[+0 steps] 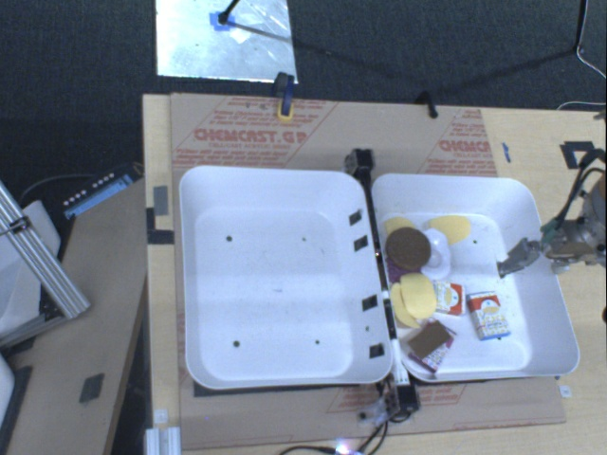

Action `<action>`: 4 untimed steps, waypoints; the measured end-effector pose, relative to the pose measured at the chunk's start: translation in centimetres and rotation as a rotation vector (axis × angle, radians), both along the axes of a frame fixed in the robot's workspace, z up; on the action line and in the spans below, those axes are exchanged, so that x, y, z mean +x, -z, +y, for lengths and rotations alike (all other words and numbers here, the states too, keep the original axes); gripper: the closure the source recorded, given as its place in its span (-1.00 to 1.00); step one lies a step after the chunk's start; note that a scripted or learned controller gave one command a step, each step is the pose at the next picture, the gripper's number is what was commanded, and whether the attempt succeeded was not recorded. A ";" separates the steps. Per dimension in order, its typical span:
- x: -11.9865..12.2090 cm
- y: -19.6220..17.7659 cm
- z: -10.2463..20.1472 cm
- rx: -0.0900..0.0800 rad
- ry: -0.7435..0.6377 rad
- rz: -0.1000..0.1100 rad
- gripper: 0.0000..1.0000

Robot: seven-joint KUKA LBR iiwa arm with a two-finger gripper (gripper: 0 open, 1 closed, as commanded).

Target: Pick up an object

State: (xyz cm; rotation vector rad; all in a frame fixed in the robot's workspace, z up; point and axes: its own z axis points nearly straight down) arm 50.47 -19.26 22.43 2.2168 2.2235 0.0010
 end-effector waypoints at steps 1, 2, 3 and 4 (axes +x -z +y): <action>3.1 10.9 11.2 0.008 -0.012 0.008 -1.00; 1.4 13.3 3.2 0.006 0.003 -0.014 -1.00; 8.4 13.7 6.9 0.001 -0.007 -0.007 -1.00; 2.5 13.9 7.6 0.001 0.003 0.000 -1.00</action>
